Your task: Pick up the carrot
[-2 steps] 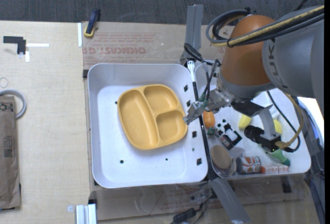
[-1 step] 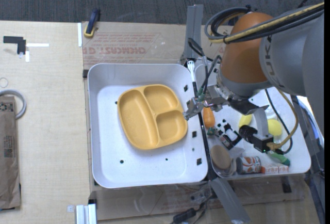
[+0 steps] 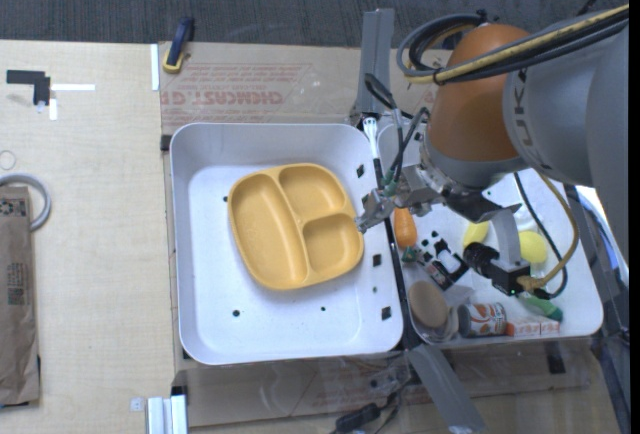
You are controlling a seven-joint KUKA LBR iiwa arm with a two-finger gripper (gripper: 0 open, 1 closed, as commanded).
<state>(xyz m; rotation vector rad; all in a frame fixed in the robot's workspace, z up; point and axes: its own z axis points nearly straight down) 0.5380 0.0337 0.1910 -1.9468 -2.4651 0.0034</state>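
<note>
While the arm (image 3: 520, 112) reached in from the right, its gripper (image 3: 392, 205) hung over the wall between the two bins. Whether the jaws were open or closed could not be told. The carrot (image 3: 404, 227) lay just beside it in the right bin (image 3: 580, 312), near the left bin's (image 3: 200, 252) yellow plate (image 3: 295, 224).

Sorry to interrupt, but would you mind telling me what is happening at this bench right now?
The grey arm reaches in from the right, its tool low at the wall between the two white bins. The orange carrot sits just beside the tool, in the right bin among other toy food. The left bin holds a yellow divided plate. Whether the carrot is gripped is unclear.
</note>
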